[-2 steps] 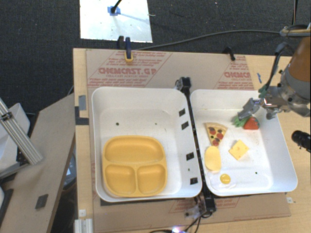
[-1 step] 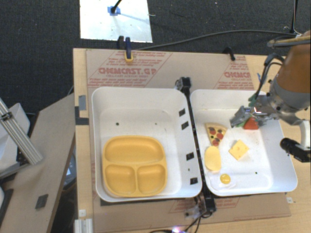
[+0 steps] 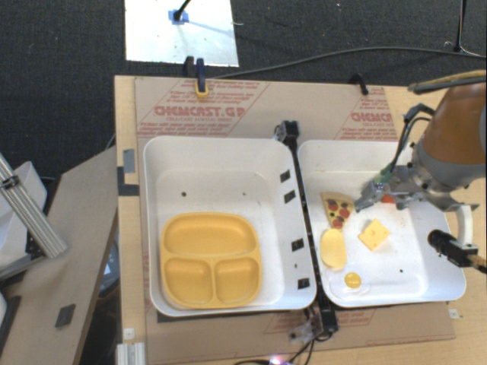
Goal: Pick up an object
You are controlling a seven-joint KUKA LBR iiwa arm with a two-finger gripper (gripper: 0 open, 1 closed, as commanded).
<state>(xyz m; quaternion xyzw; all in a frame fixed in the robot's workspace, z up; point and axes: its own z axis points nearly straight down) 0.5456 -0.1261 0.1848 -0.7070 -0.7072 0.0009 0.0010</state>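
While I am reaching in from the right, my grey arm with the orange band (image 3: 456, 128) is hanging over the right shallow white plastic bin (image 3: 449, 284), and my claw (image 3: 378, 189) is hovering low near that bin's far edge, just above the toy food. How wide the claw is standing I cannot tell, and I am seeing nothing caught in it.

The left shallow white plastic bin (image 3: 175, 166) is carrying the yellow three-compartment plastic tray (image 3: 213, 261) toward its near edge, likely parked there as a drop-off spot.

In the right bin, the pieces are lying loose toward the dividing edge, which is probably why I am working this side. The pale yellow oval toy piece (image 3: 333, 248) is resting close to the divider, the yellow cheese-like wedge (image 3: 374, 235) just beside it, the pizza-slice toy with red dots (image 3: 336, 207) nearest my claw, and the small yellow round piece (image 3: 352, 280) near the front edge.

Something red is peeking out under my wrist, too covered to identify.
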